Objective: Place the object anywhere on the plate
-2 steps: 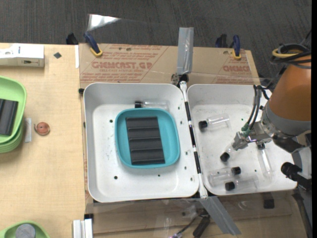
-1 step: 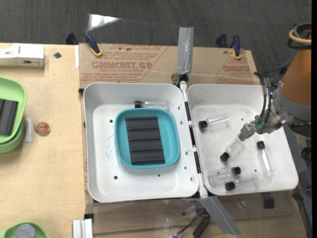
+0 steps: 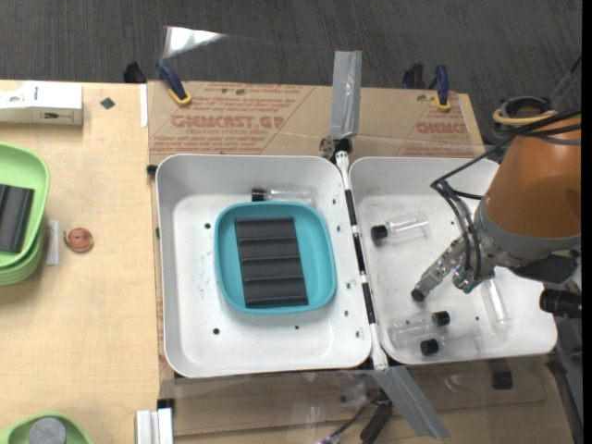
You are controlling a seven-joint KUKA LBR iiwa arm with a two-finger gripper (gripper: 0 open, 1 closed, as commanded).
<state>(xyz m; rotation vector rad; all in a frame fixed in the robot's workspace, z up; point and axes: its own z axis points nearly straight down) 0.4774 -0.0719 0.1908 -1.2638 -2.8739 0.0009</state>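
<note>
the gripper (image 3: 435,280) hung low in the right bin (image 3: 518,340); i could not tell how its fingers stood. clear vials lay around it: one (image 3: 400,228) behind, two (image 3: 421,322) in front. the teal plate (image 3: 275,257), holding a black ribbed block (image 3: 270,262), sat in the left bin (image 3: 185,294).

the teal plate (image 3: 229,276) sat flat in the left bin, well off to the left of my gripper (image 3: 442,276), a ridged black insert across its middle. clear vials with black caps lay on their sides in the right bin: one (image 3: 400,228) up-left of my gripper, two (image 3: 418,322) (image 3: 451,342) just below it.
</note>
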